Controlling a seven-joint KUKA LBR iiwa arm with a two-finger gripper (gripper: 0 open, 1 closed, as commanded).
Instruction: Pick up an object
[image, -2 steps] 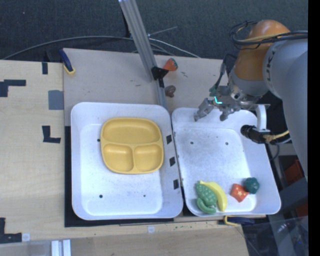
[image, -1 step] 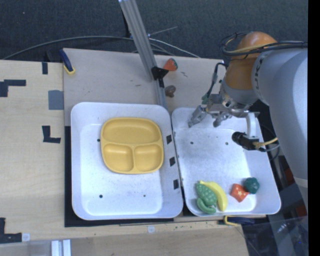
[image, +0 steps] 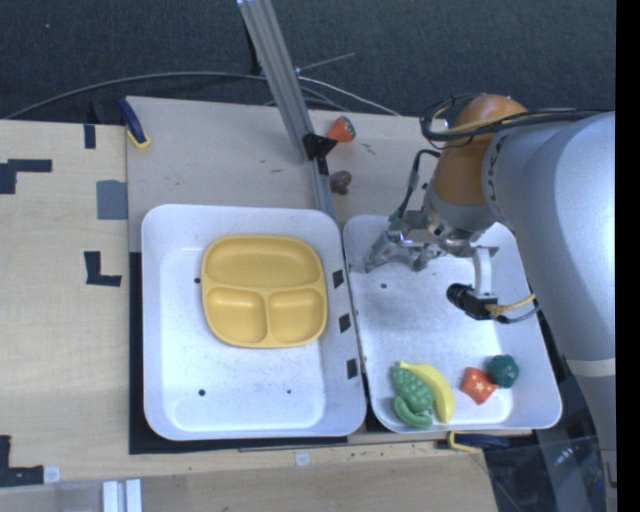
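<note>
Camera view: tool (image: 400, 250) near bin rim (image: 352, 300)

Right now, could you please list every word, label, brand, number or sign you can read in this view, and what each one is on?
None: no readable text shows.
The yellow tray, both white bins and the toy food bear no lettering.
The dark tape marks on the bench are plain shapes.

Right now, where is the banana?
In the camera view, the banana lies at the near edge of the right bin, beside green toys, left of the red piece.
</note>
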